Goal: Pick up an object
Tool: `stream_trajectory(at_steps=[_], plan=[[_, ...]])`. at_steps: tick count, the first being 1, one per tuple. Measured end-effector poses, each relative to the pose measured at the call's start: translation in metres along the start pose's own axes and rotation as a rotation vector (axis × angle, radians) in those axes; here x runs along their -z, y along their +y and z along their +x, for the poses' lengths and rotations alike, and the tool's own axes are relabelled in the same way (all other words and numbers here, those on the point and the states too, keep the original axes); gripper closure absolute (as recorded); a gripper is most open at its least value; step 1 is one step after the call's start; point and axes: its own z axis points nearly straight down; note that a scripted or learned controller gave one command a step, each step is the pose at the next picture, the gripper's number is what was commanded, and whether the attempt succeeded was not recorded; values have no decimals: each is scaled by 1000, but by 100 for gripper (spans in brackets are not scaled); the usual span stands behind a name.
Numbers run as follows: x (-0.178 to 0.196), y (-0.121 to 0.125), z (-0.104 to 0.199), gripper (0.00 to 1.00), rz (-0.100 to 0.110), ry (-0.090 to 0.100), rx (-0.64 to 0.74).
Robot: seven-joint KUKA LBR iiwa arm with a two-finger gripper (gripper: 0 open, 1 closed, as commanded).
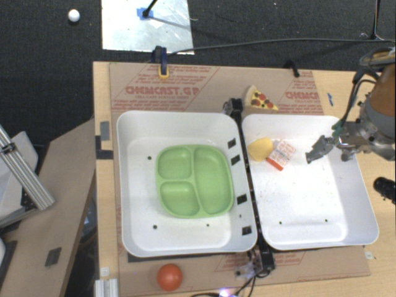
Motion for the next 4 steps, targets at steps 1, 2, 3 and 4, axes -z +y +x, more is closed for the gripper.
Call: stream_trajectory(at_steps=[1, 2, 3, 4], plan=[[-48, -9, 0, 0, 2, 1, -2], [-94, -12, -8, 0, 3, 1, -3], [-136, -14, -8, 0, 4, 1, -2], [-123, -12, -8, 100, -1, 0, -2]])
